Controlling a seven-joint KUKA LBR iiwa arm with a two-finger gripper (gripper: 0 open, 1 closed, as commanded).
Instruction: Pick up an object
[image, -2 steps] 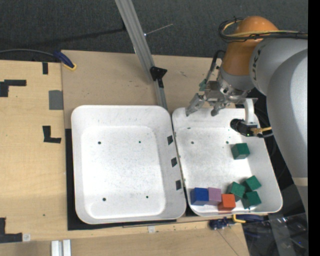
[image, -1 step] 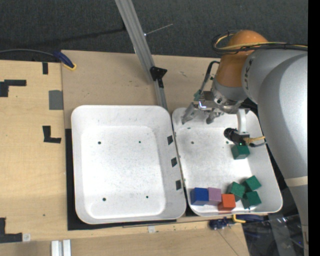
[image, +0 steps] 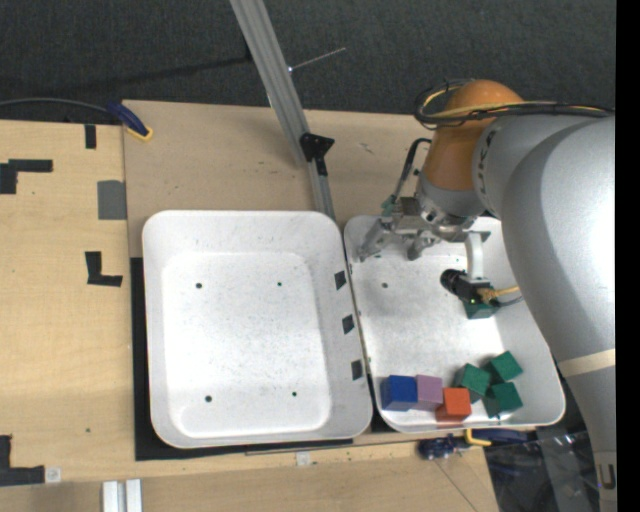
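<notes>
In the right bin (image: 415, 335), several small blocks lie along the near end: a blue block (image: 400, 390), a pale purple block (image: 429, 389), an orange block (image: 456, 402) and three green blocks (image: 503, 382) bunched at the near right corner. Another green block (image: 481, 308) rests by the right wall, next to a black part of the arm. My gripper (image: 390, 248) hangs over the bin's far left corner, well away from the blocks. Its fingers (image: 367, 247) are spread open with nothing between them.
The left white bin (image: 150, 250) sits beside the right one, sharing a middle rim. A slanted metal rail (image: 285, 90) runs down to a black bracket just behind the bins. The grey arm covers the right bin's far right side.
</notes>
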